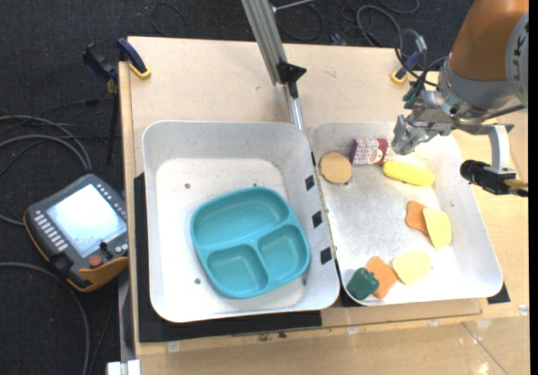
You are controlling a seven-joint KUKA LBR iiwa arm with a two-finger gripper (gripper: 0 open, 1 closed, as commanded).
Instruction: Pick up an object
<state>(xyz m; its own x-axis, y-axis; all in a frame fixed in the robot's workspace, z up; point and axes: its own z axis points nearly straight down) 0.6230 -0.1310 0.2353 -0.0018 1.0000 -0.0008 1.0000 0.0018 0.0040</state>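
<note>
Jaws tips indistinct over right bin

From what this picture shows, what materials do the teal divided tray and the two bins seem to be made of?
The teal divided tray looks like moulded plastic: one even colour, rounded compartment edges and a soft sheen. The two white bins also look like thin formed plastic, matte and lightly scuffed, with rounded corners, though painted metal cannot be ruled out.

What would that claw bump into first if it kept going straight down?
Probably the yellow piece, or the bin floor between it and the small box. The gripper hangs just above them; depth is unclear.
</note>
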